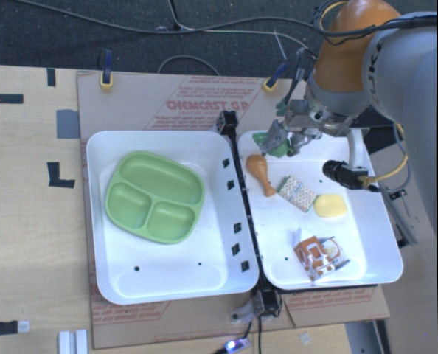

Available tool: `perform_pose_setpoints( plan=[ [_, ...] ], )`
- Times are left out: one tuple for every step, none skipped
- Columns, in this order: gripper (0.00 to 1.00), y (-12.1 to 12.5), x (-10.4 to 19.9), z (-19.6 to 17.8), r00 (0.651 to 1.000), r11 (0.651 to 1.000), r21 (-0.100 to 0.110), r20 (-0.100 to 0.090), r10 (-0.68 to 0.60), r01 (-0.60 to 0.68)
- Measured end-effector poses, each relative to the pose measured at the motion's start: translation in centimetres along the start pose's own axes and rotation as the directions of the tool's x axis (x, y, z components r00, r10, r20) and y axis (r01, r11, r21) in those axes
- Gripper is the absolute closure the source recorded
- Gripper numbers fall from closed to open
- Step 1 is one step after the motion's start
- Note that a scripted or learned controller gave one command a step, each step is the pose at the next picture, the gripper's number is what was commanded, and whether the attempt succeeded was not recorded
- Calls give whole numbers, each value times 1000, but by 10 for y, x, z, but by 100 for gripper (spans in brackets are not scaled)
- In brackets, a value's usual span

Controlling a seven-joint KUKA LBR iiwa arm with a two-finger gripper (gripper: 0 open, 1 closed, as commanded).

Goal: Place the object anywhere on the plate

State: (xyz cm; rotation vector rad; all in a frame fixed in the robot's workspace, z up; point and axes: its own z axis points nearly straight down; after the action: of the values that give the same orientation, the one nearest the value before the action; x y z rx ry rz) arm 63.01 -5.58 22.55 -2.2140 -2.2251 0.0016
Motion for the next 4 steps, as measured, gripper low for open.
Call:
perform_pose_setpoints(
  plan=[
    [100, -8, 59, -7, 1000, 1000, 0, -1, -2, 2],
    [100, -24, 117, -12, 1000, 1000, 0, 0, -2, 2],
    [100, -41, 173, -13, 1000, 1000, 1, 0, -2, 2],
    [100, -49, 205, 13, 1000, 1000, 3, 2, 1, -1]
  ],
)
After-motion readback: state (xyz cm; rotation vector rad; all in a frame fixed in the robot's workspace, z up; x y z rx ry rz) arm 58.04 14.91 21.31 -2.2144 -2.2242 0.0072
